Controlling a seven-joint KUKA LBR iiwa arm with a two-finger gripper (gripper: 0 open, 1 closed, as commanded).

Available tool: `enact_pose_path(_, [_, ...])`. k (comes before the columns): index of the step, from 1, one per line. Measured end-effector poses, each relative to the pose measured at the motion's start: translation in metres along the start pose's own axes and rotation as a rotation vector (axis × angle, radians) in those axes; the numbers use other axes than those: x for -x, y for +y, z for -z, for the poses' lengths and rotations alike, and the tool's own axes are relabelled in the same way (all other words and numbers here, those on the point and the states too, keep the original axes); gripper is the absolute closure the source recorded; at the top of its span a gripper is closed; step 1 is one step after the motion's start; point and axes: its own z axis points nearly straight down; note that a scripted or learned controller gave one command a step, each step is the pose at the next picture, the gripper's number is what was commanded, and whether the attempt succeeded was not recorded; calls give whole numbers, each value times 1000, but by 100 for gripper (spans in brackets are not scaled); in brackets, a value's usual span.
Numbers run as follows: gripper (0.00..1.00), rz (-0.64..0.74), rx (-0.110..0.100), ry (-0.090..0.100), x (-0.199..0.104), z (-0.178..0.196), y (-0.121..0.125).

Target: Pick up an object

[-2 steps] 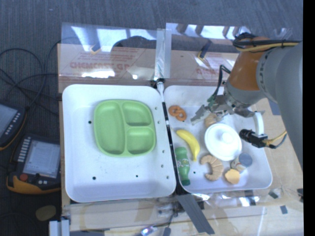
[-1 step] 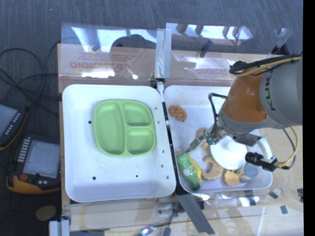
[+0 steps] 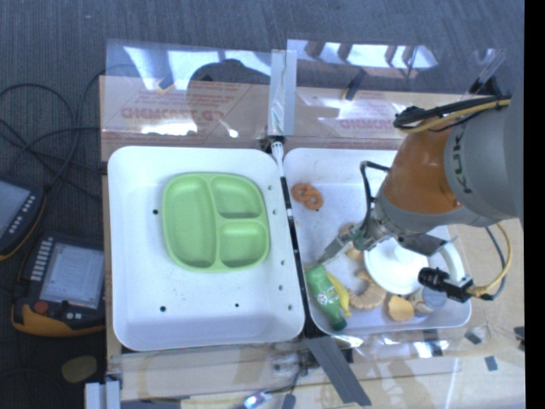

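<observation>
My gripper (image 3: 351, 240) reaches down into the right bin (image 3: 341, 181), below the orange band of the arm (image 3: 419, 177). It hangs over the bin's middle, just above a small tan piece (image 3: 347, 229). A green bottle (image 3: 324, 295) lies at the bin's front left, with a yellow banana-like piece (image 3: 341, 294) beside it. A brown pretzel (image 3: 307, 197) rests at the back left, apart from the gripper. Tan cookie-like pieces (image 3: 370, 296) lie near the front, next to a white round dish (image 3: 395, 267).
The left bin (image 3: 136, 305) holds a green divided plate (image 3: 215, 221). The ridge between the bins (image 3: 289, 237) runs just left of the bottle. Clear plastic walls (image 3: 281, 92) stand behind both bins. A black cable and plug (image 3: 444, 283) hang by the arm at the right bin's front right.
</observation>
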Motion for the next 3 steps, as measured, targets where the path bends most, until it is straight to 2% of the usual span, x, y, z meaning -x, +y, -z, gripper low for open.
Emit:
enact_pose_path(1, [0, -127, 3, 3, -6, 0, -6])
enact_pose_path(2, [100, -126, 2, 9, -7, 8, -5])
enact_pose_path(3, [100, -325, -23, 6, -42, 135, 49])
